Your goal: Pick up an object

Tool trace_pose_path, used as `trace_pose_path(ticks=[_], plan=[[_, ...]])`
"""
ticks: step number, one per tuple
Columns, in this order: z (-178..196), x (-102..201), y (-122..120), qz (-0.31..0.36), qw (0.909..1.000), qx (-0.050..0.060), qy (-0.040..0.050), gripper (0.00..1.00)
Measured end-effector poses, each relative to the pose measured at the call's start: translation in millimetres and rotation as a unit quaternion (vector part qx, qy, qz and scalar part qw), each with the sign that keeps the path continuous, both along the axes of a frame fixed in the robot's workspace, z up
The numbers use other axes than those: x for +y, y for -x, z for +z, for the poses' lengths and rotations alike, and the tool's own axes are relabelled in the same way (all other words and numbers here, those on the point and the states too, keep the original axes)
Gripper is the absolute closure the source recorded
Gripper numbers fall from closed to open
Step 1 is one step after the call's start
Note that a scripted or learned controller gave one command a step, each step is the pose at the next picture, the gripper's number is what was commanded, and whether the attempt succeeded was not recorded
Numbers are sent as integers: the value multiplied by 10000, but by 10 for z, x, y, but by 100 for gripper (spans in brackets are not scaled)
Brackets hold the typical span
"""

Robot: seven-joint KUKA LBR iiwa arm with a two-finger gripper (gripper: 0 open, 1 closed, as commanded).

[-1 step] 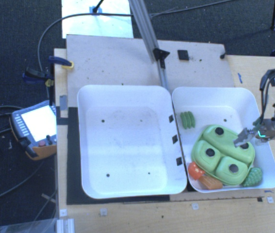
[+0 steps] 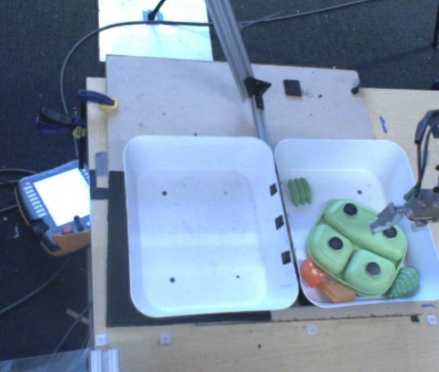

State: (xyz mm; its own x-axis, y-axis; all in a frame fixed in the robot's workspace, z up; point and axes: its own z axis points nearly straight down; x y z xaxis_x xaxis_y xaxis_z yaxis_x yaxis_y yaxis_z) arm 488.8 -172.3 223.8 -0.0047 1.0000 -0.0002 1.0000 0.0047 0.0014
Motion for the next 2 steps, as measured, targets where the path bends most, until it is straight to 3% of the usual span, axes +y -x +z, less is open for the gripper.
trace_pose_path(ticks=[1, 2], plan=[[-623, 30, -22, -16, 10000, 24, -6, 0], [-979, -20, -37, -2, 9999, -101, 42, 0]])
